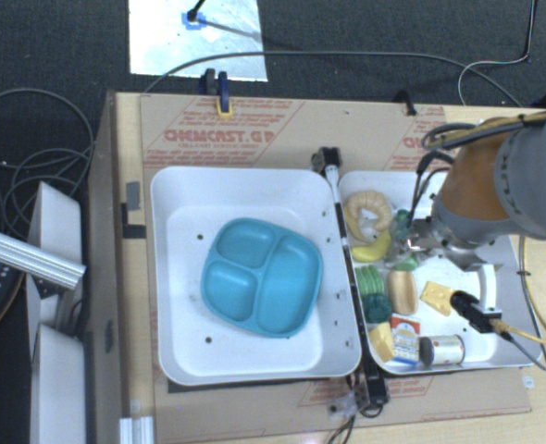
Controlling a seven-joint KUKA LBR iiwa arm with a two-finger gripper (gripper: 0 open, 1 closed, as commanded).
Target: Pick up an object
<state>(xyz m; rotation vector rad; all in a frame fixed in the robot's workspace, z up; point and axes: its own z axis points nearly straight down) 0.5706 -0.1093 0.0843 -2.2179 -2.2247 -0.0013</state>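
My grey two-finger pincer (410, 245) hangs low over the right white bin's (504, 363) left edge, above a yellow banana (373, 246) and tan bread roll (402, 291), mid-reach I judge, needing a descent onto one; whether it is apart, I cannot tell.

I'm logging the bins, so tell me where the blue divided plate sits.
The blue divided plate lies in the left white bin, roughly central, apart from the cluttered right bin.
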